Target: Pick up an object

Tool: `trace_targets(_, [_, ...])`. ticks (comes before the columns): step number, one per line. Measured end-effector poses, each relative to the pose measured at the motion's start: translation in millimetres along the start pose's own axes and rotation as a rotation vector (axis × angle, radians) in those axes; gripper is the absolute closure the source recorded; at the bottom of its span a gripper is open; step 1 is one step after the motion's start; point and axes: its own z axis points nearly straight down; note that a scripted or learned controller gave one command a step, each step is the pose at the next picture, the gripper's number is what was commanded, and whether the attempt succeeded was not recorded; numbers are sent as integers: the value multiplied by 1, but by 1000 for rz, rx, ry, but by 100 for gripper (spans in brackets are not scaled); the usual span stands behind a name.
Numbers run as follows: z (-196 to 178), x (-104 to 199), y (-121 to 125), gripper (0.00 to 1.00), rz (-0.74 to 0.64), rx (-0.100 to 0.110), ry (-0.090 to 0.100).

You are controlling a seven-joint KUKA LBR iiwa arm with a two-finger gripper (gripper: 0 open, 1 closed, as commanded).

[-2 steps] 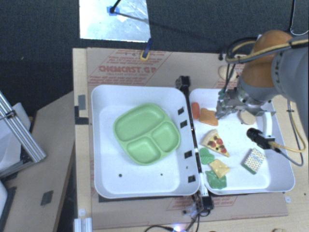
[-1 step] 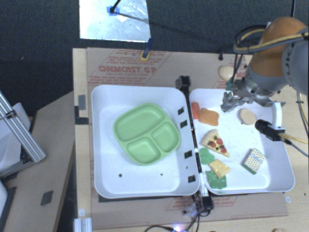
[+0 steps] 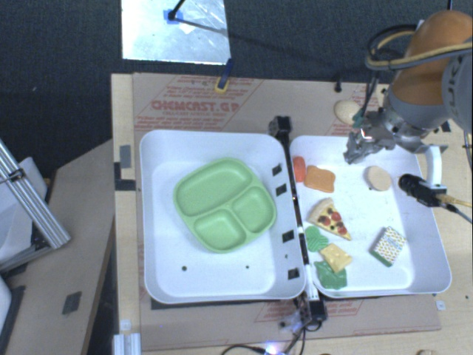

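While it hangs over the right bin (image 3: 425, 272), the gripper (image 3: 360, 152) carries nothing visible.
Fingers look nearly closed, perhaps; orange toy (image 3: 320, 179) just below-left of it, tan disc (image 3: 378, 178) beside.

We see a light green tray (image 3: 225, 204) in a white bin (image 3: 159, 268). The pizza slice (image 3: 329, 219) is yellow with red dots. The little box (image 3: 389, 245) has green and white checks.

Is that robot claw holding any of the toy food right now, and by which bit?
Nothing shows between its fingers. The gripper hangs above the right bin, apart from the orange piece and round tan piece.
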Motion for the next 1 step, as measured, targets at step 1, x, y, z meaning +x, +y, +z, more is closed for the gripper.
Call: trace_targets(1, [1,50,-37,100,-3,5,2])
